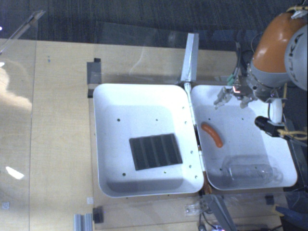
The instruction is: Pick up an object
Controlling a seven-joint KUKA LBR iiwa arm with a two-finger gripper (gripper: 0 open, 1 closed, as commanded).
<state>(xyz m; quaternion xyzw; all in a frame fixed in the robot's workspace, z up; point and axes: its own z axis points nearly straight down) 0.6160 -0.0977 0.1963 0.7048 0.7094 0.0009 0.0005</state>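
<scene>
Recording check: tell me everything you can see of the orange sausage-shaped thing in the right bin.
The orange sausage-shaped thing is small, smooth, slightly curved and rounded at both ends, looking like plastic or rubber, a toy hot dog perhaps. It lies flat on the floor of the right bin, near the left wall, running diagonally from upper left to lower right. Nothing touches it but the floor: the clear plastic bottle lies apart toward the bin's near edge, and the claw hangs apart near the far edge.

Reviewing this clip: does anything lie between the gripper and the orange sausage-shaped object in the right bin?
No. In the camera view, only bare white bin floor separates the gripper from the orange sausage-shaped object in the right bin.
</scene>
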